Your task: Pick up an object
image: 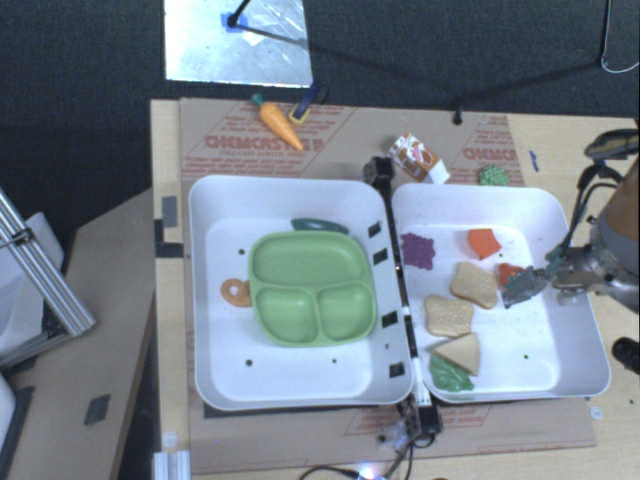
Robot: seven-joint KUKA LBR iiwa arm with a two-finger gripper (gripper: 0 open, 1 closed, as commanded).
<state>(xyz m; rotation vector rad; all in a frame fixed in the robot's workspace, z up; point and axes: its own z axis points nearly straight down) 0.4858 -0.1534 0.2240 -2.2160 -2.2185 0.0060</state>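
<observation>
At the near edge of the right bin [580, 373] lie a green leaf-shaped toy [450, 375] and, touching it, a tan bread wedge [462, 351]; just beyond sit two more toast pieces, one square [448, 316] and one nearer the arm [474, 284]. The gripper [522, 286] reaches in from the right and sits low over this bin, its dark tip just beside the nearer toast and against a small red piece [509, 272]; whether the jaws are spread or pressed together I cannot tell, and nothing is visibly pinched between them. An orange block [483, 241] and a purple cluster [418, 250] lie farther back. To do the pick well, I would judge it best to settle on one item, probably the red piece or the toast beside it, centre the jaws over it, and descend straight so the neighbours are not shoved aside; flat toast may need an edge grip. The left bin [215, 368] holds a green divided plate [312, 286] and a small orange ring [236, 292]. On the cardboard [220, 140] covering the table, red print reads "CHEMCAST", with a toy carrot [280, 124] lying across it.
</observation>
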